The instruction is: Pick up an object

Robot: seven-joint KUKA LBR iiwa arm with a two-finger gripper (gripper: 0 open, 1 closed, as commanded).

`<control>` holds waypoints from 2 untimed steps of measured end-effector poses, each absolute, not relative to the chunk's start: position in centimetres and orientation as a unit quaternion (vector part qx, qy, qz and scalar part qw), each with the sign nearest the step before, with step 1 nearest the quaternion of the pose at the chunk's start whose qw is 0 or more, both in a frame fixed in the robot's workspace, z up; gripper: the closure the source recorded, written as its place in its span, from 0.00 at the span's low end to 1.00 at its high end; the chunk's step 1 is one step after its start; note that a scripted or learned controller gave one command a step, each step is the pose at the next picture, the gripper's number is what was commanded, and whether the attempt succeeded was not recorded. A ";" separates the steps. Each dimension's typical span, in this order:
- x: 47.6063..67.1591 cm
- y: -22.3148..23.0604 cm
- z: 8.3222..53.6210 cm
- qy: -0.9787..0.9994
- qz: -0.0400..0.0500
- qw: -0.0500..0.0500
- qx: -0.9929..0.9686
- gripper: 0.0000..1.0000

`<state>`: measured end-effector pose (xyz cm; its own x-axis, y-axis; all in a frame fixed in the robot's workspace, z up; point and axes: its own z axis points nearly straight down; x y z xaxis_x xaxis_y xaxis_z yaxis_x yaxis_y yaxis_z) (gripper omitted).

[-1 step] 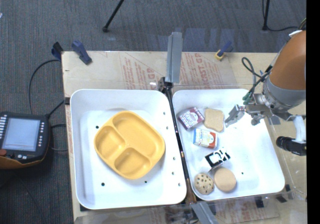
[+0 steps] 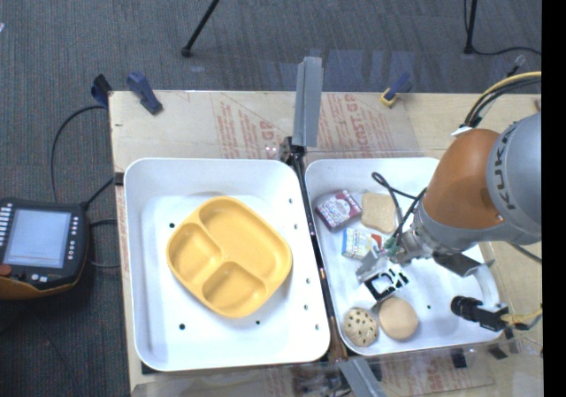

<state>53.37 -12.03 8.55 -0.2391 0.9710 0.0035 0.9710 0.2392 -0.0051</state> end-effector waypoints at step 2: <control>55.8 -4.6 25.1 -0.748 -0.004 -0.003 -0.664 1.00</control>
